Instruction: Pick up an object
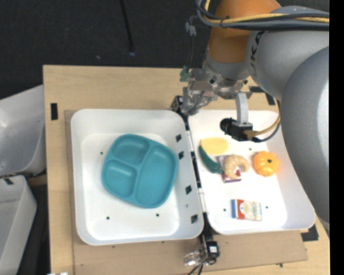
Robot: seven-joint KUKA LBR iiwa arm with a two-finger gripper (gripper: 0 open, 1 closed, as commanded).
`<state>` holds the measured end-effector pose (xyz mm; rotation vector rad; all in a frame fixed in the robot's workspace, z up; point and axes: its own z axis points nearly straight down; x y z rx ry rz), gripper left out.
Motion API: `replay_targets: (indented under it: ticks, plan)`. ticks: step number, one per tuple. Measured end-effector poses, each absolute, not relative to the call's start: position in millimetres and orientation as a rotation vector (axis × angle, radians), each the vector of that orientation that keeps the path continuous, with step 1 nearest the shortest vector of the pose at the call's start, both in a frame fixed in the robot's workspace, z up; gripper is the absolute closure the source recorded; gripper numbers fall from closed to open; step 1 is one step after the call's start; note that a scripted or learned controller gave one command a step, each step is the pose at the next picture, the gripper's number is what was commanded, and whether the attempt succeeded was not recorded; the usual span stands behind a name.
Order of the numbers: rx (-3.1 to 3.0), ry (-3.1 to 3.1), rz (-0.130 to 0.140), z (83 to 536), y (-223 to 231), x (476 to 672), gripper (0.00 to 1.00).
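Pale wood bench (pixel 57 153) carries two white bins side by side. My gripper (pixel 190 99) hangs over the far end of the divider between them; how wide my jaws stand I cannot tell. The left bin (pixel 80 211) holds a teal divided plate (pixel 140 170). The right bin (pixel 292 205) clusters the graspable things: yellow piece (pixel 215 145), orange pumpkin-like toy (pixel 265 163), small carton (pixel 245 209). I judge nothing is picked yet.

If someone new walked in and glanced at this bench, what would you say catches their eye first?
Probably the teal divided plate, lying alone in the left bin. Next, the bulky grey arm with its orange band coming in from the upper right, its claw at the far edge where the bins meet. Then the small cluster in the right bin: a little orange pumpkin and a small carton.
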<state>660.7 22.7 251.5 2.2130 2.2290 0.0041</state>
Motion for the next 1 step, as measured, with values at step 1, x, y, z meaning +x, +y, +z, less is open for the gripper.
replay_targets:
  ticks: [1]
  plan:
    - [2.214,2.231,0.001,252.1,81.4,649.1,1.00]
